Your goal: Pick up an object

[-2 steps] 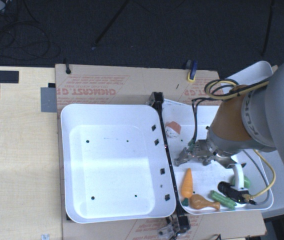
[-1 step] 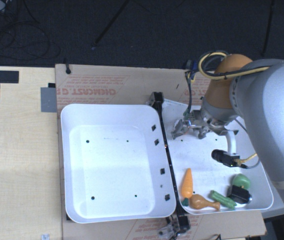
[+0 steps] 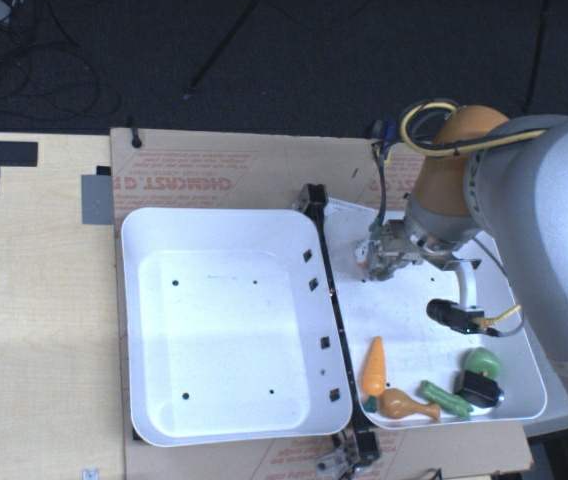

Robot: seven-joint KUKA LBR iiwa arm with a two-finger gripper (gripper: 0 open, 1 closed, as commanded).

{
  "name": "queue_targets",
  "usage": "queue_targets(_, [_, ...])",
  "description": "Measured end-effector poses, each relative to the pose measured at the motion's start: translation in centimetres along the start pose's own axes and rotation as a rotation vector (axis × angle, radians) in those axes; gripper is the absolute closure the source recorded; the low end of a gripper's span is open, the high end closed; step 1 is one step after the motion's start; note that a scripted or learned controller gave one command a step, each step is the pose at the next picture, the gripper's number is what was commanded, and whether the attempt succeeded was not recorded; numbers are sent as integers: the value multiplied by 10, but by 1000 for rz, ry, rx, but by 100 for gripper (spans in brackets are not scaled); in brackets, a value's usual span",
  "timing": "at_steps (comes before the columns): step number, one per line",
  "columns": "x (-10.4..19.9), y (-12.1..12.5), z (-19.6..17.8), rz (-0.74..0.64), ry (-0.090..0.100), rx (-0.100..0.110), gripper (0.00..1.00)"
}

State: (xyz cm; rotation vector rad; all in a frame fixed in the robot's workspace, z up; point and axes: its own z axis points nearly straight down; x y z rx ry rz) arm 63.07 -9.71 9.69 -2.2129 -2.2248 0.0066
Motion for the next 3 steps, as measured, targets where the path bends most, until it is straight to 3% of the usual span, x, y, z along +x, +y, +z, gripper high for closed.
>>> queue_targets(1, [66,-38,-95,1,3,-6,100])
queue_targets(2, [122,-67,-89,1,3,1,100])
queue_targets(3, [203,-65,-95,-1,2,-3,100])
